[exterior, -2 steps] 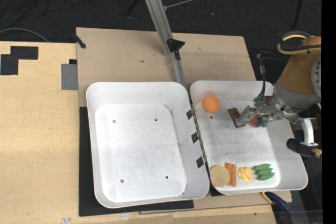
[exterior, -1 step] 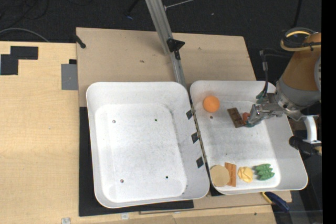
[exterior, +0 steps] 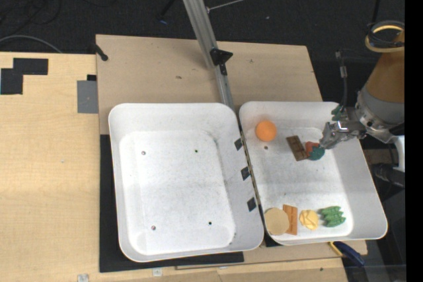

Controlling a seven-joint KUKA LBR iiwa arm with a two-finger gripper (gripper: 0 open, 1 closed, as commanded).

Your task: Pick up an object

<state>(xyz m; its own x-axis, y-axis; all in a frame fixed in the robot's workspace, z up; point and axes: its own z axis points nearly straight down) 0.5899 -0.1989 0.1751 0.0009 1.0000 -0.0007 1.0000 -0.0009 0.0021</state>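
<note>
Two shallow white bins are seen side by side on a tan counter, the left bin beside the right bin, which holds every object. An orange ball lies near the right bin's upper left, a brown block to its right. Just beside the block, a small red and teal object is met by the fingers, lowered directly over it; whether they are spread or pinching cannot be told. Along the bin's near wall are ranged a tan disc, an orange slab, a yellow piece and a green piece. A grey metal rail slants over dark floor behind
</note>
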